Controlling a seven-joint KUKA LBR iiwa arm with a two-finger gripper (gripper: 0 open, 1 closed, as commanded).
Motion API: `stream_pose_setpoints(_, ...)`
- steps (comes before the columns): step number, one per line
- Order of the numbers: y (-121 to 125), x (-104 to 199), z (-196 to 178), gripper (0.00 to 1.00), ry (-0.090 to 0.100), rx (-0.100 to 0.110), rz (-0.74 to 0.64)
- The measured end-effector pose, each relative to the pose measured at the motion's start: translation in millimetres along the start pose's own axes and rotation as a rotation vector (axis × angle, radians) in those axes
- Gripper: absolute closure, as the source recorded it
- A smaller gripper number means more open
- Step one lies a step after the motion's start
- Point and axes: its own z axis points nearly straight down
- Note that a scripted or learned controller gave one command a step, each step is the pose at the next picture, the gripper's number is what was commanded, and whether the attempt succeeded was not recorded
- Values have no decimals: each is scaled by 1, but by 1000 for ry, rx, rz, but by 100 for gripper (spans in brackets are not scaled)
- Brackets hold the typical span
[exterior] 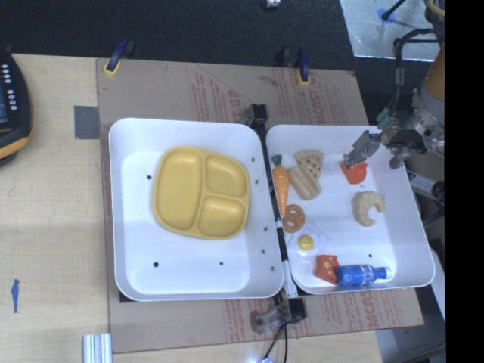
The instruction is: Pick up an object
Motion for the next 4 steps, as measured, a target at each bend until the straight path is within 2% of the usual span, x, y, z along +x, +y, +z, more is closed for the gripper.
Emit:
stream_pose_setpoints(1,52,27,108,0,1,8,-4)
stream_pose_setpoints(2,71,23,204,0,-5,1,0)
stream_pose_setpoints(3,103,25,186,0,0,-6,-1)
stream_pose_setpoints(4,102,25,186,0,0,-3,0)
